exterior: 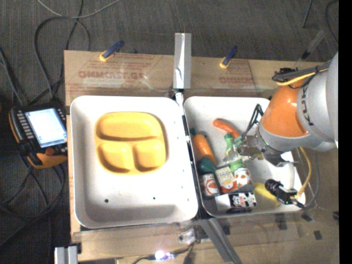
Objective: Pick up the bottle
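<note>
arm: one grey KUKA arm (324, 100), reaching in from the right edge of the view, mid-height
orange band: sits above the wrist (283, 117), facing left, the widest part on show
wrist: bent downward and toward the left, below the orange band
pincer (237, 150): at the arm's left end, pointing down; small and partly hidden by the wrist
</note>
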`<state>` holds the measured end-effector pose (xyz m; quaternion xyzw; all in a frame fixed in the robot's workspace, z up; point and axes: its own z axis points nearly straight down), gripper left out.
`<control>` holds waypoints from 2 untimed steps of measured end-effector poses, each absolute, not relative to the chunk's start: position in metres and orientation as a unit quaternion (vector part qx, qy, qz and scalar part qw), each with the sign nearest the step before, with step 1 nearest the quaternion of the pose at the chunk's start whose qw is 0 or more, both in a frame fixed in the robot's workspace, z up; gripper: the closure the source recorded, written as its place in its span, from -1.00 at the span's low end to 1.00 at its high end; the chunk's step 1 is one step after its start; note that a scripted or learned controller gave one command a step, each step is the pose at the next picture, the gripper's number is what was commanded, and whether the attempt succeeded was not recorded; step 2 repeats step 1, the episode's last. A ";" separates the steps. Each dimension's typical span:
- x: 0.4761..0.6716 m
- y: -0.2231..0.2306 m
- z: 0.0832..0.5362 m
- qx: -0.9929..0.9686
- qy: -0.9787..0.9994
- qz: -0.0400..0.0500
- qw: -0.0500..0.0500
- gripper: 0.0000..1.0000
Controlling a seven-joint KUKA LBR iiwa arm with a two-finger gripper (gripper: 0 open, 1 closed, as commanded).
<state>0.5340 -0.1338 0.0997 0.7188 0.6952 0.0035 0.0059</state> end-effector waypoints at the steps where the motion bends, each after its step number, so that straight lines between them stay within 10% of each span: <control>1: 0.581 -0.129 0.219 0.730 0.683 -0.002 0.000 1.00; 2: 0.581 -0.129 0.219 0.730 0.683 -0.002 0.000 1.00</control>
